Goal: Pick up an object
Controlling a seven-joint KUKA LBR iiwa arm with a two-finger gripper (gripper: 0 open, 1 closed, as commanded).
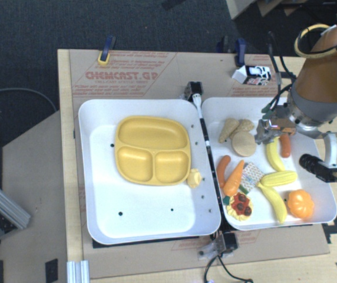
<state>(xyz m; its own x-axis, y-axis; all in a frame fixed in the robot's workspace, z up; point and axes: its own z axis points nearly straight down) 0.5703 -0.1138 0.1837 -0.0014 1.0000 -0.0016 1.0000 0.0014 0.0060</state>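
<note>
Grey gripper (pixel 267 127): we see it low in the right white plastic bin (pixel 329 208) — grip state unclear.
Beige round bun (pixel 243 143): just beside it.
Yellow divided tray (pixel 152 150): left bin (pixel 98 217).

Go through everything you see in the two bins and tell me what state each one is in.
Yellow divided tray: flat in the left bin, compartments bare.
Carrot: lying loose in the right bin.
Bananas: lying loose.
Orange pepper: resting by the bin's right wall.
Corn cob: lying flat.
Tool: low over the right bin.
</note>
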